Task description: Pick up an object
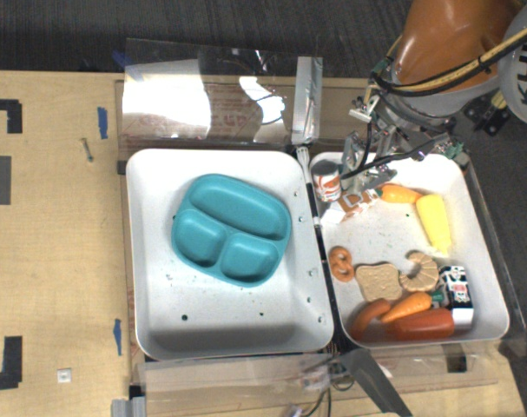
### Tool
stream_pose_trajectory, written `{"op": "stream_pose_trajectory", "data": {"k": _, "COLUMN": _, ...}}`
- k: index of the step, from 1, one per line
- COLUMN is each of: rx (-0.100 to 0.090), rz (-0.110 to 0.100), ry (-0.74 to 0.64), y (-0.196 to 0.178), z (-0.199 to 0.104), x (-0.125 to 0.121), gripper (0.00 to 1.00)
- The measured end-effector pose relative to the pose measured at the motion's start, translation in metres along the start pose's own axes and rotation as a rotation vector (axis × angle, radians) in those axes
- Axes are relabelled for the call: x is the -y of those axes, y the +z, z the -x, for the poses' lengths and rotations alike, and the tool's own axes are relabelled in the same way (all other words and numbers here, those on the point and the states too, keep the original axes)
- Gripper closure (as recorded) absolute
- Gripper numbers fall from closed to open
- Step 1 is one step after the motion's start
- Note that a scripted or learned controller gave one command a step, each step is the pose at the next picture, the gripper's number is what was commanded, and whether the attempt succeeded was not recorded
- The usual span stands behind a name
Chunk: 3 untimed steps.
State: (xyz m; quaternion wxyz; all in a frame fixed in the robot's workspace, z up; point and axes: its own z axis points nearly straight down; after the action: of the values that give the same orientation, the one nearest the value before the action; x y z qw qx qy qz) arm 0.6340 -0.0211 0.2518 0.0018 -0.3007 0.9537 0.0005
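Pincer point(360, 174): low over the far left corner of the right bin point(493, 272), under the grey-and-orange arm point(450, 33); whether it is apart or together cannot be told, as cables and wrist hardware crowd the tip.
Nearest things: a small red-and-white object point(328, 186) lies just beside the tip against the bin's left wall; a small brown piece point(359, 201) sits just in front of it; nothing shows gripped.
Further out, right bin: an orange piece point(399, 195) and a yellow corn-like item point(433, 221) lie to the right; a pretzel point(340, 262), a slice of toast point(378, 279), a carrot point(408, 306), a red sausage point(419, 324) and a black-and-white box point(455, 287) crowd the near end.
Left bin point(150, 302): holds a teal divided tray point(231, 228), well apart from the arm.
Desk point(46, 233): tan board with black corner marks, to the left of both bins.
Step in hand: judged to be the approach, settling over the corner cluster.
Next move calls for: centring on one item, likely the red-and-white object or the brown piece, staying off the bin wall, then closing and lifting.
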Motion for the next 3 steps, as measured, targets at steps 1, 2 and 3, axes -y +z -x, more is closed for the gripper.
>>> {"op": "stream_pose_trajectory", "data": {"k": 1, "rx": 0.010, "rz": -0.005, "ry": 0.047, "y": -0.042, "z": 0.024, "x": 0.001, "gripper": 1.00}}
{"op": "stream_pose_trajectory", "data": {"k": 2, "rx": 0.009, "rz": -0.004, "ry": 0.119, "y": -0.056, "z": 0.038, "x": 0.006, "gripper": 1.00}}
{"op": "stream_pose_trajectory", "data": {"k": 3, "rx": 0.001, "rz": 0.000, "ry": 0.042, "y": -0.030, "z": 0.051, "x": -0.013, "gripper": 1.00}}
